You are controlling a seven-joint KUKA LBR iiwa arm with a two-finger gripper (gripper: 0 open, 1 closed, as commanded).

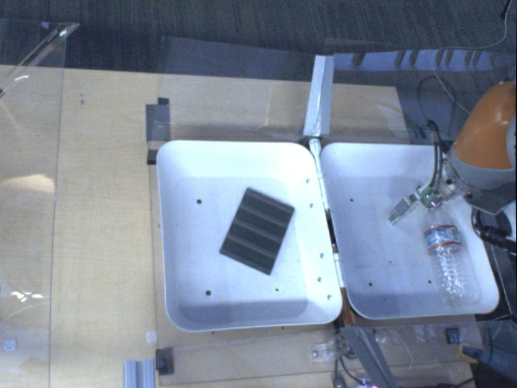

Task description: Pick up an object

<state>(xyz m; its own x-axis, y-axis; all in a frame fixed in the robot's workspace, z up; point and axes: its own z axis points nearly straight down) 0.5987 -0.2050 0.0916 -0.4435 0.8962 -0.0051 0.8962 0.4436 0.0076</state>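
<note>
Even, fairly bright overhead light; tabletop (89, 241) reads warm and slightly washed out. White bins (186, 217) near clipping, with soft grey shadow along the left bin's near wall. Faint glare streaks on a clear sheet (32, 176) at left. Dark ridged block (258, 230) casts almost no shadow. Overall soft focus, low resolution; plastic bottle (445, 259) detail smeared.

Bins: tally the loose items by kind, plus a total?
Dark ridged pad: 1, in the left bin
Clear plastic bottle: 1, in the right bin
Total: 2
</note>
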